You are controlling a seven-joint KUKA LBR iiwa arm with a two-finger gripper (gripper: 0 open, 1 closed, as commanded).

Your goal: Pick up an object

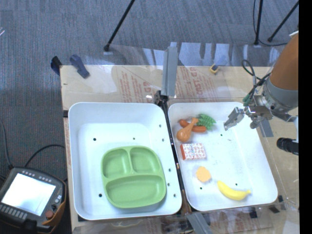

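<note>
Carrot toy lies at ten o'clock in the right bin, untouched. The gripper hovers spread and empty at one o'clock; approach step, needing descent over a target.

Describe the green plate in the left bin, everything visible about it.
The green plate is a pale green divided tray with rounded corners, plastic by its look. It has three compartments: two smaller ones along its far side and one long one along its near side, split by raised ridges. It lies flat and right side up, slightly rotated, on the floor of the left bin, toward that bin's near right part. Nothing lies in its compartments, and it touches nothing besides the bin floor.
</note>
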